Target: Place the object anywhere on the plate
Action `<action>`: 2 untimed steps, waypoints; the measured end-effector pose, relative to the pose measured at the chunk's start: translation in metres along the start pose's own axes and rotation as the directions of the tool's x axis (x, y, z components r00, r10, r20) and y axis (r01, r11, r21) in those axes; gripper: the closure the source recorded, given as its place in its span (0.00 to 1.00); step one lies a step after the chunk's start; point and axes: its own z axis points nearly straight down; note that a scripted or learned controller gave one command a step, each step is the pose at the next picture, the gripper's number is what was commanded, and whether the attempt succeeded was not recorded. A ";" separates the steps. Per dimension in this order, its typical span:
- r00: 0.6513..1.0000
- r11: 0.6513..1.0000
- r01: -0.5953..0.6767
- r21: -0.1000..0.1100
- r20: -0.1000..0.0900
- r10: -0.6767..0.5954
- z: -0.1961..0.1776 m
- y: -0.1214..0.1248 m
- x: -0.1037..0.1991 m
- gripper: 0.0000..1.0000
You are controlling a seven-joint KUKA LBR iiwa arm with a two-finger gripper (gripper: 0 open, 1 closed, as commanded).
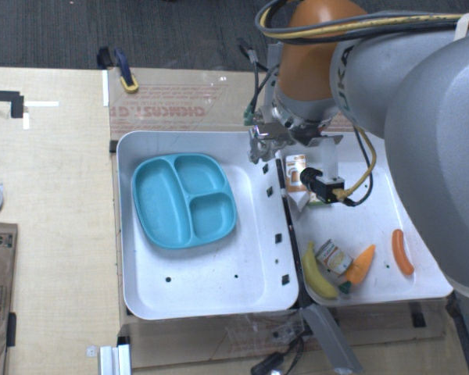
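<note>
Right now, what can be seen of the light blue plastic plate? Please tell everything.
The light blue rounded-rectangle plate looks like smooth plastic; raised ridges split it into one long compartment and two smaller ones, all bare. It lies flat, slightly askew, on the floor of the left shallow white bin, apart from its walls, touching nothing else.

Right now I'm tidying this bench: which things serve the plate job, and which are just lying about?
Job: plate, pincer, carton beside it (probably the object).
Lying about: banana, packet, carrot, sausage.
</note>
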 end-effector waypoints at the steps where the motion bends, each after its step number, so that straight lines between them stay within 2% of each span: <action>1: 0.991 0.991 0.134 0.002 0.000 -0.134 -0.004 -0.033 0.068 1.00; 2: 0.917 0.917 0.398 0.000 0.000 -0.398 0.000 -0.048 0.008 1.00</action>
